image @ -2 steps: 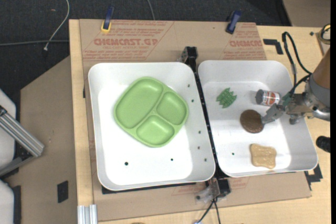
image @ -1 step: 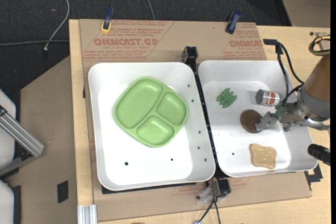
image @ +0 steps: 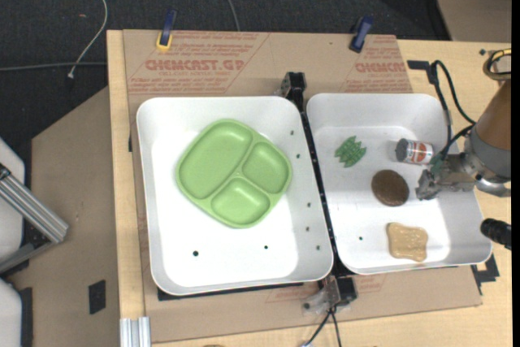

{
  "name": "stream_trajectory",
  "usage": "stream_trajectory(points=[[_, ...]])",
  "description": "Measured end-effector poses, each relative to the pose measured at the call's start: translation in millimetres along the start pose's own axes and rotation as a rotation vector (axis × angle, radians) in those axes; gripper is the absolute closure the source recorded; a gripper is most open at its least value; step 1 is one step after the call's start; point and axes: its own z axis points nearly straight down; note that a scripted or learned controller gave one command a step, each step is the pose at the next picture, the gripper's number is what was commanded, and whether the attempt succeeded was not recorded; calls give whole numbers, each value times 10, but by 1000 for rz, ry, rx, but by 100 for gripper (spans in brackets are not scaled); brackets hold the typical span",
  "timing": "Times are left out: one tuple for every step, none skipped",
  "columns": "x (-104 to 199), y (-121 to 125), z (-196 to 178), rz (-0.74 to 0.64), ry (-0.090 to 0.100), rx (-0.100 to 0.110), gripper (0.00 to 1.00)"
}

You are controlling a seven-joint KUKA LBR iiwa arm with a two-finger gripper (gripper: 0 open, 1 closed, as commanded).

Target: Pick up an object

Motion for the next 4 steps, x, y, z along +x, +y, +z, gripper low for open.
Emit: stream_trajectory(points=[[-105, -27, -545, 1, -4, -6, 100], [-152, 34, -1003, -1, -4, -5, 100], [-153, 38, -1362, -1, -3, -3, 100], [398, 46, -1224, -6, 2, 3, 100]])
